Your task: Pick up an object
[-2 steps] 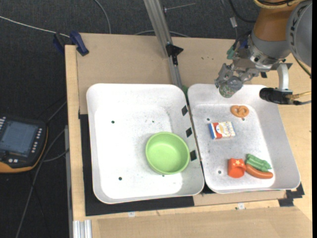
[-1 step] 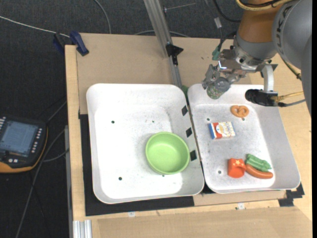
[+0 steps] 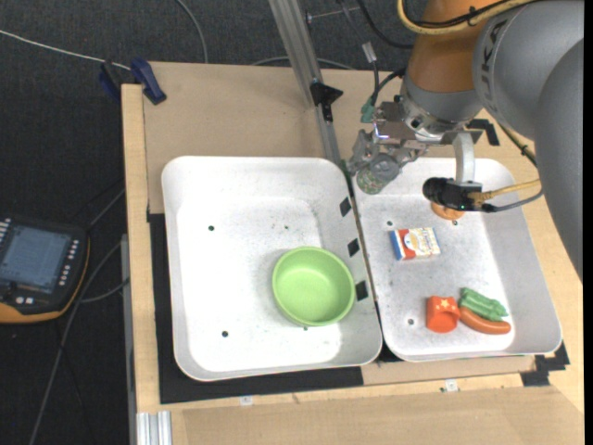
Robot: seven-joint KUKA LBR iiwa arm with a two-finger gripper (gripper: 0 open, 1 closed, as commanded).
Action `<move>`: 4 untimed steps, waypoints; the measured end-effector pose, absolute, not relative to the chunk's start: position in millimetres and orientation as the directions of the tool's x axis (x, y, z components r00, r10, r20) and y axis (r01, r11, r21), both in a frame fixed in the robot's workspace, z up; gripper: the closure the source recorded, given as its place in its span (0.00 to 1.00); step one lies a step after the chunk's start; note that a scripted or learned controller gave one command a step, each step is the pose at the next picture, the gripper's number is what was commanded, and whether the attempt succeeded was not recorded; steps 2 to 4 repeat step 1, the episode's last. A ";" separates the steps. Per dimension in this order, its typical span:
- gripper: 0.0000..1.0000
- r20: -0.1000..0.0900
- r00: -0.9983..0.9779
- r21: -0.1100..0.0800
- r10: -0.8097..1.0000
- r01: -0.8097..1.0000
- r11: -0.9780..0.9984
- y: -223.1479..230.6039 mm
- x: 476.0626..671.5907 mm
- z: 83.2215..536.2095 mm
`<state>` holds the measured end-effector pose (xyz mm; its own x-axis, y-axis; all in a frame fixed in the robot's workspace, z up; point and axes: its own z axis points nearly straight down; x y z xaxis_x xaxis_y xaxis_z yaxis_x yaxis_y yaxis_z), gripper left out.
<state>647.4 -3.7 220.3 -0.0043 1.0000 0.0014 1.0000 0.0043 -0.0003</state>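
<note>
Objects (image 3: 413, 244) in right bin (image 3: 519, 276), gripper (image 3: 375, 170) perhaps above.

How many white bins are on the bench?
2: the left bin holds a green bowl; the right bin sits beside it.

Robotics laboratory test cell. Evidence: industrial arm (image 3: 519, 54) over a plywood bench (image 3: 241, 109); teach pendant (image 3: 37, 267) on dark carpet far left of the gripper (image 3: 380, 160); loose cables (image 3: 111, 7) and aluminium mast (image 3: 296, 44) behind it.
</note>
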 end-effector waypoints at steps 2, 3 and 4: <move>1.00 0.001 -0.004 -0.001 1.000 1.000 0.004 41.9 637.5 216.5; 1.00 0.001 -0.004 -0.001 1.000 1.000 0.004 41.9 637.5 216.5; 1.00 0.001 -0.004 -0.001 1.000 1.000 0.004 41.9 637.5 216.5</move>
